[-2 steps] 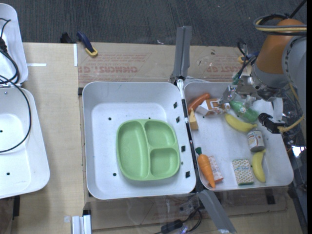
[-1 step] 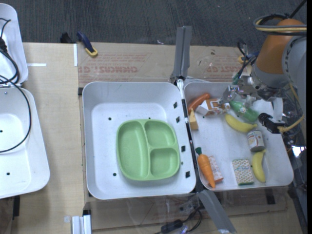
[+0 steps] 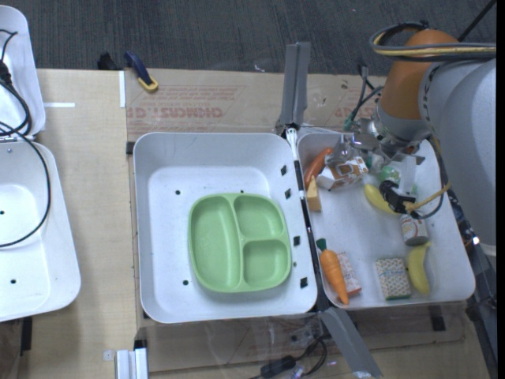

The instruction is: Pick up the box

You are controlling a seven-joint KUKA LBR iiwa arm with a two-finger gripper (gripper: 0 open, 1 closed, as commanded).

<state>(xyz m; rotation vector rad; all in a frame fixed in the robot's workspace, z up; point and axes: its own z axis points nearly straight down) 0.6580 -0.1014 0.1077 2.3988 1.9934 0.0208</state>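
- In the camera view I see my two-finger metal claw (image 3: pixel 357 150) low over the far end of the right white plastic bin (image 3: pixel 359 231).
- I cannot tell how wide it stands.
- The small brown-and-white cardboard box (image 3: pixel 347 172) lies just under it, touching the tips.
- A green three-part plastic plate (image 3: pixel 239 242) sits well off to its left.

Arm (image 3: pixel 465 125): bulky, smooth pale grey shell, rounded segments. Orange band (image 3: pixel 414 50) above wrist, domed, glossy. Black-and-yellow cable loop (image 3: pixel 434 47) circling band's top; thin black cables trailing off near wrist. Wrist section darker grey. Claw (image 3: pixel 357 150): small metallic assembly, silver parts, dark wires, detail too small to resolve.
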